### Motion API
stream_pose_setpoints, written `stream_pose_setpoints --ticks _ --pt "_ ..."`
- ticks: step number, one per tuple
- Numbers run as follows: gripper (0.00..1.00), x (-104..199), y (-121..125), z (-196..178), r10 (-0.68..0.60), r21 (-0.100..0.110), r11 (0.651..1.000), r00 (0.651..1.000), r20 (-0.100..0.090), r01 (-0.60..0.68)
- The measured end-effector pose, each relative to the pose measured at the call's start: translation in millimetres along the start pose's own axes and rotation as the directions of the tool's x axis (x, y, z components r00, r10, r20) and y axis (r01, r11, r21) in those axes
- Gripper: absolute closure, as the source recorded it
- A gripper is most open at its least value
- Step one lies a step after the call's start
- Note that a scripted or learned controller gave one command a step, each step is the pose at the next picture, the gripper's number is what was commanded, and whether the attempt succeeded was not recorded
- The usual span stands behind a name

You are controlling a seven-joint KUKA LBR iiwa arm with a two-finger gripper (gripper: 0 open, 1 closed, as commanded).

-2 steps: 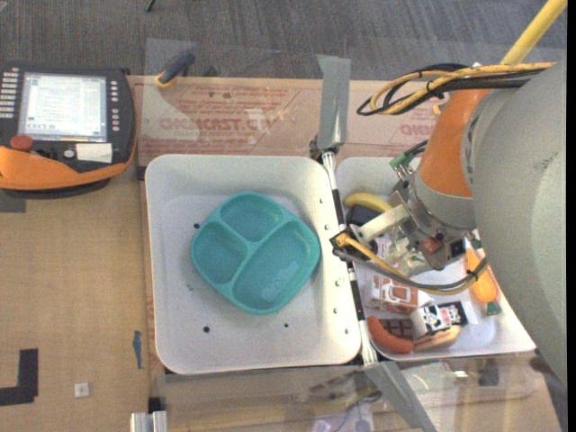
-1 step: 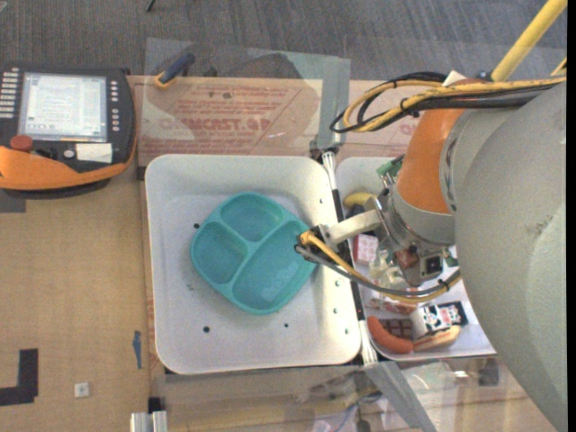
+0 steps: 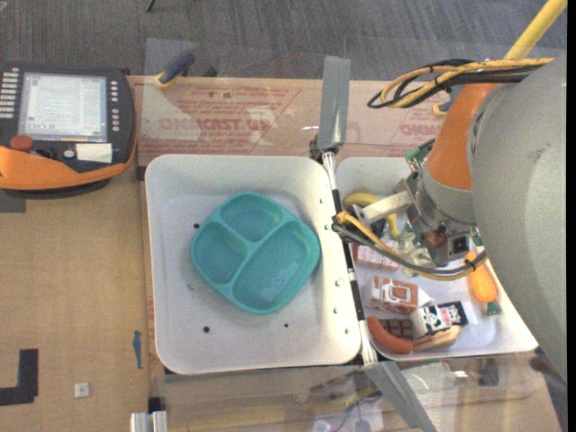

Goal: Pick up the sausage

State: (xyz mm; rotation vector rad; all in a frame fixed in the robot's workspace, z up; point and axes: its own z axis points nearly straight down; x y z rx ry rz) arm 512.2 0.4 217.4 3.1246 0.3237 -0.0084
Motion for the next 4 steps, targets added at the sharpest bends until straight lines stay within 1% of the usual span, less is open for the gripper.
stream_pose_setpoints --ticks 1,2,3,4 --pt "1.0 58 31 -5 0.002 0.0 1.0 1.0 -0.001 -0.002" --pt "1.0 47 9 -14 -0.01 0.002 1.0 1.0 0.001 0.01" --pt "1.0 29 30 35 -0.072 0.002 0.997 0.997 0.002 0.072" --pt "1.0 47 -30 12 -0.077 0.0 0.997 0.997 -0.002 0.077"
